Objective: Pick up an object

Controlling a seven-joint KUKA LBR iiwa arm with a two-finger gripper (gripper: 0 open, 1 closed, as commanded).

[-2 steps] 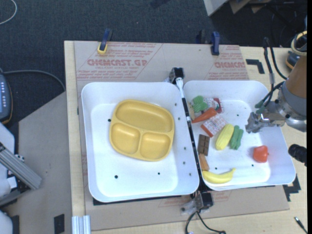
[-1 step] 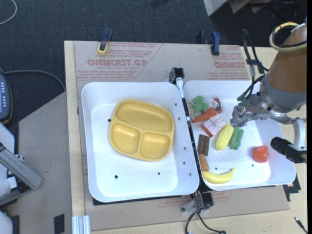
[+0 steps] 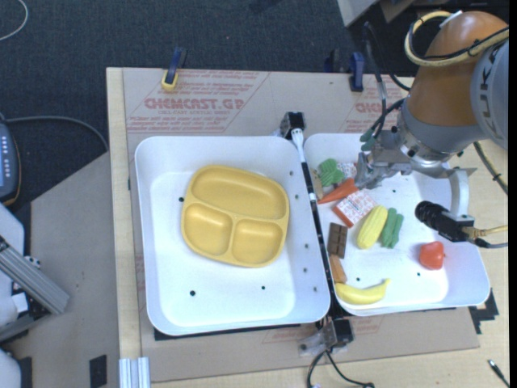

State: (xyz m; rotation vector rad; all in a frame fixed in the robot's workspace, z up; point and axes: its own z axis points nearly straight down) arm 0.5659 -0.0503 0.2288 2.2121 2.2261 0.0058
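Observation:
The right bin (image 3: 460, 285) holds several toy foods: a green leafy piece (image 3: 329, 171), an orange carrot (image 3: 338, 191), a red-and-white packet (image 3: 352, 208), a yellow corn cob (image 3: 371, 226), a green pickle (image 3: 392, 227), a red tomato (image 3: 431, 255), a brown bar (image 3: 337, 239) and a yellow banana (image 3: 362, 292). My gripper (image 3: 369, 170) hangs low over the bin's back left part, just above the carrot's tip and the packet. Nothing shows between its fingers.
The left bin (image 3: 161, 289) bears a yellow three-compartment plate (image 3: 235, 215). A black cylinder (image 3: 437, 219) on the arm juts over the right bin near the tomato. Clamps (image 3: 170, 78) sit at the board's far edge. Cables run behind the arm.

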